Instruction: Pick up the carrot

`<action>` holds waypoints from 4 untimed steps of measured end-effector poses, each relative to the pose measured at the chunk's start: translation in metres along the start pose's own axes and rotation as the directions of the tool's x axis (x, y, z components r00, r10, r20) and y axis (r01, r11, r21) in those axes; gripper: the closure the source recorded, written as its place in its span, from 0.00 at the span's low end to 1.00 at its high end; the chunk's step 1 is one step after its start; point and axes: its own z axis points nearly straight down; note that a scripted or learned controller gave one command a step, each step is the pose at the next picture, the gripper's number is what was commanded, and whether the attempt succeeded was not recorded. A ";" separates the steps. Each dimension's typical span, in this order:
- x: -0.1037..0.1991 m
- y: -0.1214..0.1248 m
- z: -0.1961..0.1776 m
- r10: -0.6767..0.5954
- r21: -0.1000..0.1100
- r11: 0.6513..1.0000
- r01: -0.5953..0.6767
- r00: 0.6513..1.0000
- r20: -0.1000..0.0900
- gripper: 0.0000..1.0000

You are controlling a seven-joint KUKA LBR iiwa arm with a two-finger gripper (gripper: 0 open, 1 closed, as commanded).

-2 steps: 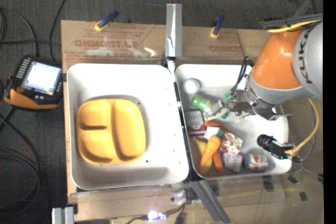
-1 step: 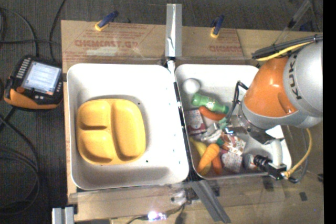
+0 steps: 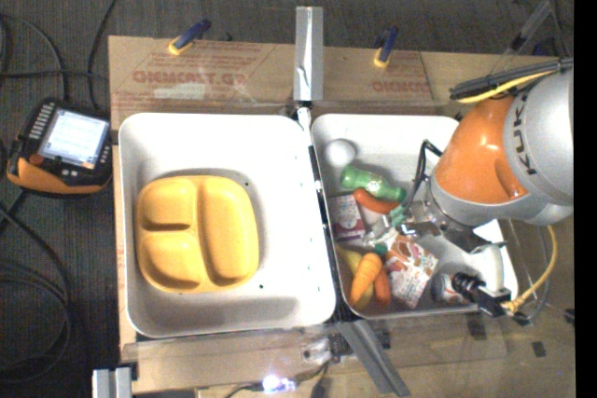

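Two shallow white bins are being shown side by side on the bench, viewed from above at a slant. The left bin (image 3: 131,200) is being occupied by a yellow divided tray (image 3: 198,231), which is lying slightly toward that bin's left wall and is being touched by nothing else. The right bin (image 3: 392,128) is being entered from its right edge by the arm (image 3: 494,158), whose orange band is being seen above the wrist. The gripper (image 3: 399,221) is being held low over the middle of the right bin, just above a cluster of objects; whether the fingers are apart or closed cannot be told, since they are being merged with the clutter beneath. The carrot (image 3: 365,279) is lying near the front-left corner of the right bin, tilted, with its thick end toward the bin's middle; it is not being gripped and is lying just in front and to the left of the gripper. A red-and-white packet (image 3: 411,269) is lying just beside the carrot on its right. A green bottle (image 3: 371,182) is resting behind the gripper, toward the bin's rear wall, with a small white round object (image 3: 340,150) near the rear-left corner. A handheld control pendant (image 3: 63,147) is lying off the bench, beyond its left edge.
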 end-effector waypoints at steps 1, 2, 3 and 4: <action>0.000 -0.001 0.001 0.000 0.002 1.000 0.000 1.000 -0.001 0.00; 0.000 -0.001 0.001 0.000 0.003 1.000 0.000 1.000 -0.001 0.00; 0.004 -0.011 0.015 -0.059 -0.010 0.998 0.059 0.998 0.011 0.00; -0.001 0.025 0.020 0.472 0.010 0.882 -0.472 0.882 0.002 0.00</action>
